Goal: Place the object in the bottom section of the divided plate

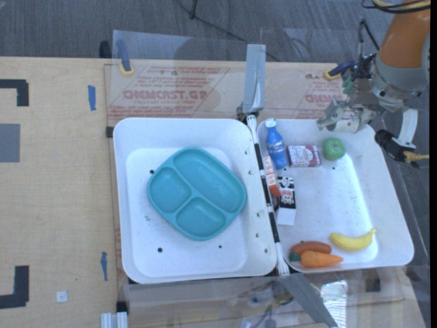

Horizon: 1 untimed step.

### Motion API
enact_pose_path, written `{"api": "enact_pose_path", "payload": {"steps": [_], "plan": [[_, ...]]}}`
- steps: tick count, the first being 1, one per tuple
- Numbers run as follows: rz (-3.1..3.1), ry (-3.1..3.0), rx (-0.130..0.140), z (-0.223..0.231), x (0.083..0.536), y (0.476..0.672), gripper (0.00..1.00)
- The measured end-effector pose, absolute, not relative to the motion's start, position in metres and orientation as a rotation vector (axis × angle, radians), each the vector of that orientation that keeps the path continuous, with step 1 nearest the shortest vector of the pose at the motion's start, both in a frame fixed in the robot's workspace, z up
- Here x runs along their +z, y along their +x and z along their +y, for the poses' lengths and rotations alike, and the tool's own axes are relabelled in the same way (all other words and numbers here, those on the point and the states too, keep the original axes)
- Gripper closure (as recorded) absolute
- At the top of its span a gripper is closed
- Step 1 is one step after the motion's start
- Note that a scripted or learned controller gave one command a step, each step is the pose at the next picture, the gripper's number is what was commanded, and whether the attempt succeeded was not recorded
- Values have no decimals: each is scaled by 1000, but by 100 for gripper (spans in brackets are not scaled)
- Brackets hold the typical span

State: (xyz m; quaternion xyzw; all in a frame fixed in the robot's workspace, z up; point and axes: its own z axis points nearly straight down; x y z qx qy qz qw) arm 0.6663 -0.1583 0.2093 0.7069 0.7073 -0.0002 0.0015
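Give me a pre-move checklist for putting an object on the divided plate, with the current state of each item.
1. Divided plate lies flat in the left bin: ok.
2. Plate's sections bare, ready to receive: ok.
3. Objects within the right bin, including green apple, banana, carrot: ok.
4. Object held in the claw: not ok, none visible between its fingers.
5. Claw over a target: not ok, at the bin's top edge.
6. Which object is meant: cannot tell.

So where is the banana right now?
The banana lies in the right bin, near its front right corner, just right of the carrot and well away from the blue plate in the left bin.
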Motion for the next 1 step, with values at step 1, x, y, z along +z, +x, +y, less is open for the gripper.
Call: {"api": "enact_pose_path", "payload": {"steps": [1], "plan": [[2146, 2297, 0, -36, 236, 643, 100]]}}
